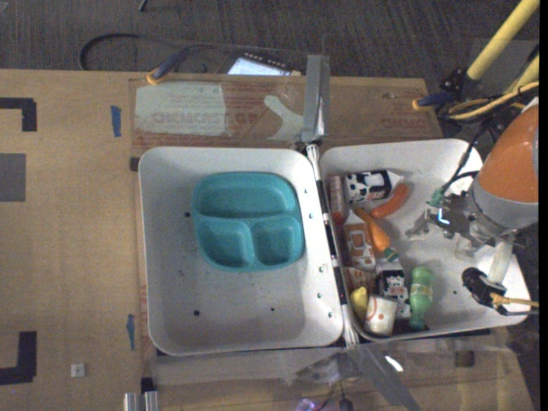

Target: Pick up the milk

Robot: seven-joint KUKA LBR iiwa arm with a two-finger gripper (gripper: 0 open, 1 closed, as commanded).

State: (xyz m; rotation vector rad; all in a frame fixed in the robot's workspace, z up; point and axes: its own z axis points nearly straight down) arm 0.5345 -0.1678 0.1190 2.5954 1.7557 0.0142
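The milk (370, 185) is a small white carton with black cow patches. It lies on its side at the back left of the right bin (428, 157). My gripper (434, 218) hovers over the middle of the right bin, to the right of the milk and a little nearer the front, apart from it. Nothing shows in the gripper. The grey wrist and orange band (514, 168) rise behind it at the right edge.
An orange carrot (390, 202) lies just right of the milk. An orange carton (358, 240), a second small cow-print box (391, 282), a green bottle (419, 294) and a cup (379, 315) crowd the bin's front left. A teal divided plate (248, 219) sits in the left bin (163, 255).
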